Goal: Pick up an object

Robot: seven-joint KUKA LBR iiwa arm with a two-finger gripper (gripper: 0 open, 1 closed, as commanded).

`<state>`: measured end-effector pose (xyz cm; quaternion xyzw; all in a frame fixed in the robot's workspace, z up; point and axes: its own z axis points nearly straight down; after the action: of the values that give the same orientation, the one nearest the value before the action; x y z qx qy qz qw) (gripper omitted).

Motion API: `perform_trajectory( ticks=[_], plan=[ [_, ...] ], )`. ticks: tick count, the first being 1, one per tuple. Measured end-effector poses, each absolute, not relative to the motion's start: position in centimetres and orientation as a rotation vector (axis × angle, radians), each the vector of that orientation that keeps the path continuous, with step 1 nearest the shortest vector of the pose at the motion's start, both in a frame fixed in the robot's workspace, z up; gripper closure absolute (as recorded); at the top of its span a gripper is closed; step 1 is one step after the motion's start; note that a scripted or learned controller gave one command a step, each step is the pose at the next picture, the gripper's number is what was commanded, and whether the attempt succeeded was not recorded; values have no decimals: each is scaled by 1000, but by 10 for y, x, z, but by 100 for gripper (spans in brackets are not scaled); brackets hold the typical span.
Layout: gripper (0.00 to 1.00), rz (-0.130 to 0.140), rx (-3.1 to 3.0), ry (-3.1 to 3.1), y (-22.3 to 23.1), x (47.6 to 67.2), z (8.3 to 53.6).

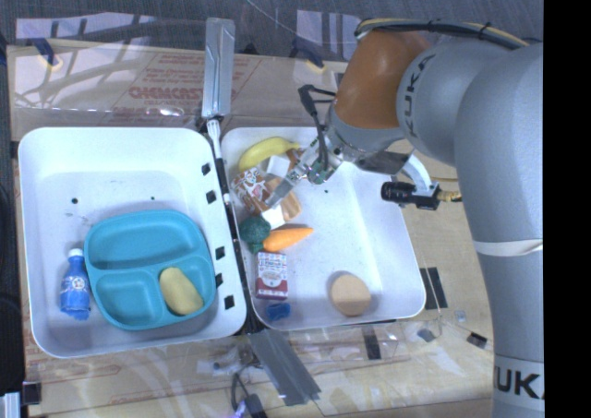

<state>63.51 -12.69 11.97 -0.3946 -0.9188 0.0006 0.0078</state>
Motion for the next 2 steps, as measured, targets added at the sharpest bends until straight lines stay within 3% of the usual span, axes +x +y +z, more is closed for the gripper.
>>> perform_trajectory(
  ticks=[1, 2],
  plan=[
    [0, -4, -1035, -2973, -53, 586, 196],
    [0, 2, -473, -3101, -101, 523, 138]
  ],
)
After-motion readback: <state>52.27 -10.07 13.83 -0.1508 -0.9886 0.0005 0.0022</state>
